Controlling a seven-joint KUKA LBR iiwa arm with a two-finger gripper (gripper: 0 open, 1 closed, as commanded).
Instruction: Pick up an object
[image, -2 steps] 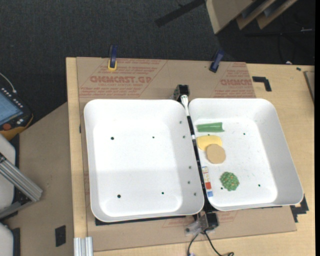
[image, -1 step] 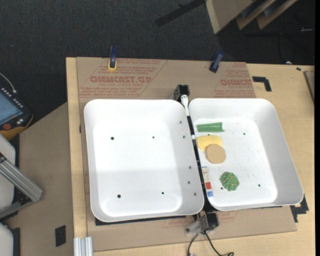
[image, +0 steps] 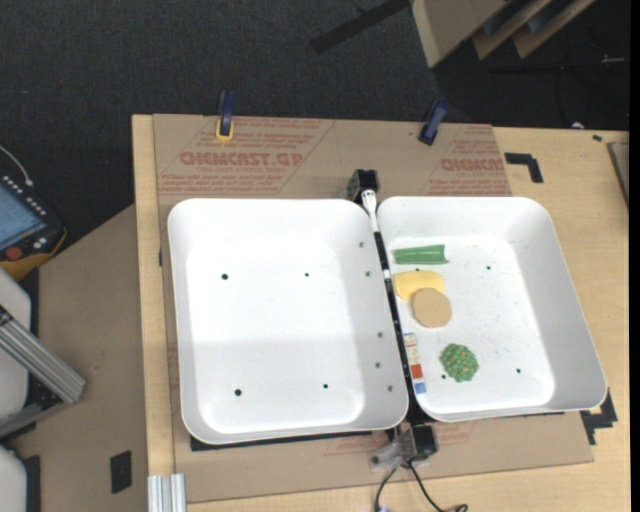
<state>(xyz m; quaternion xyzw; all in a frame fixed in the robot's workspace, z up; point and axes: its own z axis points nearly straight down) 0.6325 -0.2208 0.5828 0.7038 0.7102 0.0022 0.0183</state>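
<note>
Three candidates lay in the right bin (image: 560, 300), bunched against its left wall: a green stick (image: 419, 255) farthest back, a tan disc (image: 432, 308) below it, a green ball (image: 459, 362) nearest, spaced apart for separate grasps.

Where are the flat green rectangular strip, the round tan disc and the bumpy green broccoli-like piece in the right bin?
flat green rectangular strip (image: 419, 255), camera view, middle of its top face.
round tan disc (image: 432, 308), camera view, centre of its face.
bumpy green broccoli-like piece (image: 459, 362), camera view, middle of its knobbly top.
</note>
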